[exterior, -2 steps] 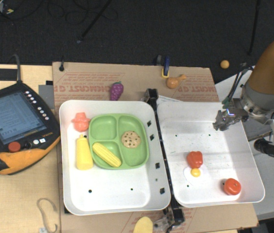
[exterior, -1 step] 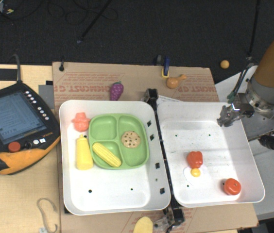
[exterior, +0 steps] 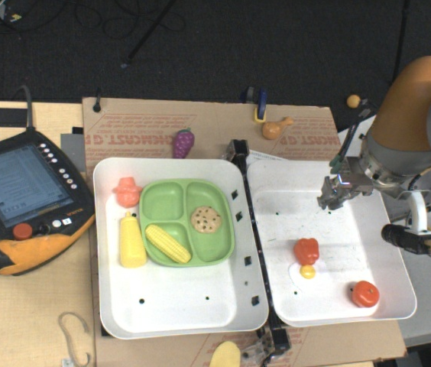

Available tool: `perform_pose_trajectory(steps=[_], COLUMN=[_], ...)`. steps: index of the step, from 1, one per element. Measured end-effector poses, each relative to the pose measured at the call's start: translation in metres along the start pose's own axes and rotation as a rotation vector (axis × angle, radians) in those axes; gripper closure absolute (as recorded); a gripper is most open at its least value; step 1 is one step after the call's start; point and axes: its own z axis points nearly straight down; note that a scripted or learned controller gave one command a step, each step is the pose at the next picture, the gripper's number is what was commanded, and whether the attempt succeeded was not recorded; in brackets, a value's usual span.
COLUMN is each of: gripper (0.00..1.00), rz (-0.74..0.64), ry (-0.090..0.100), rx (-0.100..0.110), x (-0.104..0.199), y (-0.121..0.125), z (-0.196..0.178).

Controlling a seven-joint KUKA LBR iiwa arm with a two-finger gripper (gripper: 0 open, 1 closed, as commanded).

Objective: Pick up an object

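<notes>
The arm comes in over the right bin's far right corner, its gripper hanging above the bare floor of the right bin near that bin's far edge; whether its jaws are apart or together cannot be told from this slant, and nothing shows between them, so the pick looks not yet done. The left bin carries the bulkiest load: a green divided plate sits toward its far edge, with a corn cob in the near-left compartment and a cookie in the right one. Just beside the plate's left rim lies a yellow bottle, and a pink toy rests near the bin's far left corner. The near half of that bin is open floor. In the right bin the likeliest targets are small: a red pepper lies near the bin's middle with a little yellow piece touching its near side, and a tomato sits close to the near right corner, near the rim. The pepper has free floor on all sides but the one the yellow piece takes, so a descent there has room; the tomato's closeness to the wall leaves less clearance for a finger. What remains, as I judge it, is the whole of the work: travel toward the near edge, descend, close, and lift.
</notes>
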Motion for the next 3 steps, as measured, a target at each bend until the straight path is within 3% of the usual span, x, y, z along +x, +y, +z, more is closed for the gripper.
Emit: perform_pose_trajectory(steps=[3], gripper=[1.00], rz=[-0.001], ry=[0.000], rx=[0.001], x=[0.161], y=[-0.031], z=[0.007])
